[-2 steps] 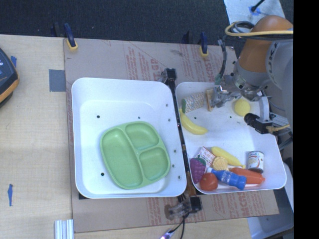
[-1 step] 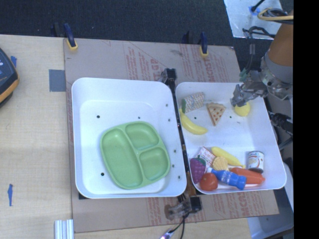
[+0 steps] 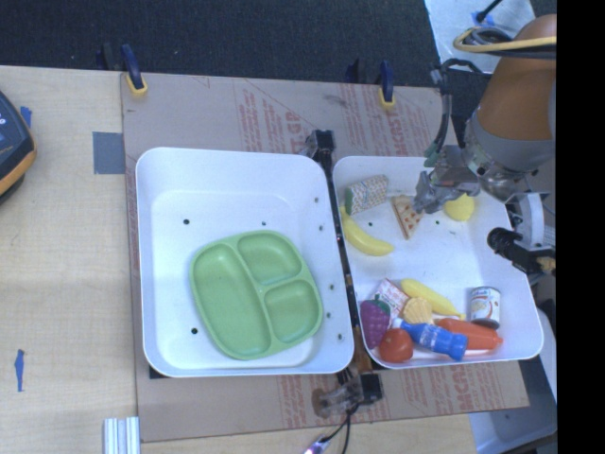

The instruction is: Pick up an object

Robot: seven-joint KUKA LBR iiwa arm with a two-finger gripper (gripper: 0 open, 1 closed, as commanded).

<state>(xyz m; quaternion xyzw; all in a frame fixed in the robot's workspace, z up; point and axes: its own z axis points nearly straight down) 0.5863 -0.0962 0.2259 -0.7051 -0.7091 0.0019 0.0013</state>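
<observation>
A grey robot arm's claw (image 3: pixel 433 197), its grip state impossible to tell, hangs low beside a pizza slice toy (image 3: pixel 407 217) resting in the right bin (image 3: pixel 529 303); nothing appears lifted yet.

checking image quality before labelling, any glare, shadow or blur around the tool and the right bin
Camera view: even, soft light; the tool and arm look slightly blurred, dim beside the lemon; right bin floor bright but not washed out, toys cast faint shadows.
</observation>
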